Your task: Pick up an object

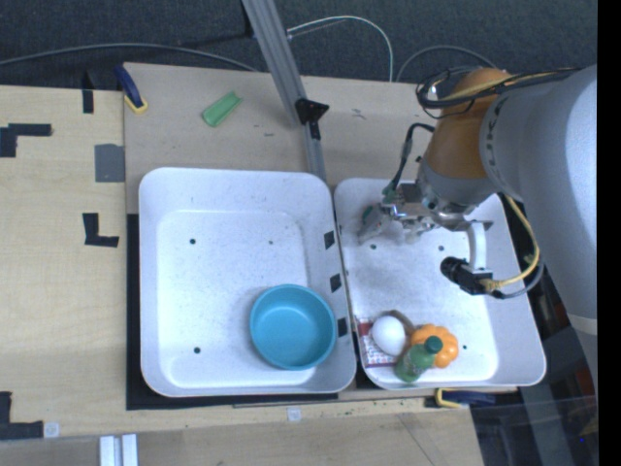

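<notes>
My gripper (373, 225) hangs low over the far left part of the right bin (505, 357), close to the wall it shares with the left bin. Nothing shows under or in it. At the right bin's near edge lies a small cluster: a white ball (389, 335), an orange round object (439, 346) and a green bottle-like object (415, 362) leaning across it. A flat red-patterned item (373, 356) lies beneath the ball. A blue bowl (292, 326) sits upright in the left bin (194, 260), at its near right corner.
A grey metal pole (277, 51) slants across the bench behind the bins. A green block (220, 109) and a blue-yellow clip (131, 88) lie on the bench at the back left. Cables loop around the wrist (466, 153).
</notes>
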You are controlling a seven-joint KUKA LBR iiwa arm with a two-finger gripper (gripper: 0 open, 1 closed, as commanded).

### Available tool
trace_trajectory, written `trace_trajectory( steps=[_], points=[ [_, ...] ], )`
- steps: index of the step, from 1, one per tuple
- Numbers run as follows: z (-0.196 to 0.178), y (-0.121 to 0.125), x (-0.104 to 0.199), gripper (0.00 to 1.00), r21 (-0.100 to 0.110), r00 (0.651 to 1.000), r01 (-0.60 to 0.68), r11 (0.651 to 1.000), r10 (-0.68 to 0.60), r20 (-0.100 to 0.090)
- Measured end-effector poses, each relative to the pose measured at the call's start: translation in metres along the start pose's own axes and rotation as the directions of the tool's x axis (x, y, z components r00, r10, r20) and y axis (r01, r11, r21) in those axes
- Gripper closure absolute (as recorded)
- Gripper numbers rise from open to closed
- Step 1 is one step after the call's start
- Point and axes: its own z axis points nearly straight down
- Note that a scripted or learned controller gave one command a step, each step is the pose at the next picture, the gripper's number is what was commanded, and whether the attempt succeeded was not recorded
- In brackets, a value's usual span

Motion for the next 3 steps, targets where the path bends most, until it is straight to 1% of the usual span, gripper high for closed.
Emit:
trace_trajectory(
  steps=[1, 2, 3],
  points=[
    [0.027, 0.0, 0.001, 0.0, -0.004, 1.0, -0.001, 1.0, 0.001, 0.001],
    [0.017, 0.0, 0.001, 1.0, -0.003, 1.0, 0.0, 1.0, 0.0, -0.001],
    [-0.029, 0.007, -0.002, 1.0, -0.009, 1.0, -0.002, 1.0, 0.002, 0.0]
  ],
)
